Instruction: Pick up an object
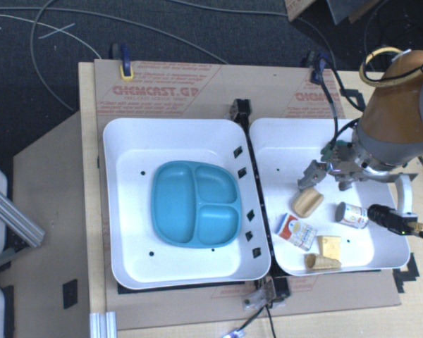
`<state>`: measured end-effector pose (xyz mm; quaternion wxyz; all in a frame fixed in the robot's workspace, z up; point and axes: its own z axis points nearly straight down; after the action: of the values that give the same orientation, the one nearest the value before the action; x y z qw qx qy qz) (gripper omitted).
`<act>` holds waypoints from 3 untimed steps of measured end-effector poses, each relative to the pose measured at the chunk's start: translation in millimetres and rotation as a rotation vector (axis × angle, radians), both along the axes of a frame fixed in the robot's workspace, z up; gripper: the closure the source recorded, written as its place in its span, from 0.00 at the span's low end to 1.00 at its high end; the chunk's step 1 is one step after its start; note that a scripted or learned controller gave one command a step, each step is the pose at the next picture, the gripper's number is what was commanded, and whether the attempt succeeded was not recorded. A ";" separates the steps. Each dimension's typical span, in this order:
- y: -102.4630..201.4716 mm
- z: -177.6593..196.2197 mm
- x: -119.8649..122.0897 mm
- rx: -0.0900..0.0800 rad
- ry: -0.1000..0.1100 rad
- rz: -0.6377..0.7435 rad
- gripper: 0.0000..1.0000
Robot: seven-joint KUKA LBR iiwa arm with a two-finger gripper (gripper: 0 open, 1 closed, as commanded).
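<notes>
My gripper (328, 179) hovers over the right bin (282, 143), near its middle, with its grey fingers (311, 177) spread open and nothing between them. Just below the left finger lies a tan bread roll (307, 203). A small silver can (351, 215) rests on its side to the right of the roll. Toward the bin's front lie a red, white and blue carton (296, 231), a yellow cheese block (330, 246) and a brown bread piece (322, 262).
The left bin (127, 153) holds a blue divided plate (195, 204). A black rail with clips (248, 189) runs between the bins. The arm's orange band (398, 104) looms over the right bin's far right side.
</notes>
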<state>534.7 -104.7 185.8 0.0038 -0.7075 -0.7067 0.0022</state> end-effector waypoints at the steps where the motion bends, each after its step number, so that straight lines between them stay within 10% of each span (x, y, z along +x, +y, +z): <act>1: 3.6 -42.9 -0.9 0.001 -0.001 0.001 0.00; 2: 3.1 -29.1 0.7 -0.001 -0.008 0.001 1.00; 3: 0.5 14.5 2.1 -0.003 -0.014 0.002 1.00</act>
<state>536.8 -104.2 200.2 -0.0022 -0.7069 -0.7073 -0.0017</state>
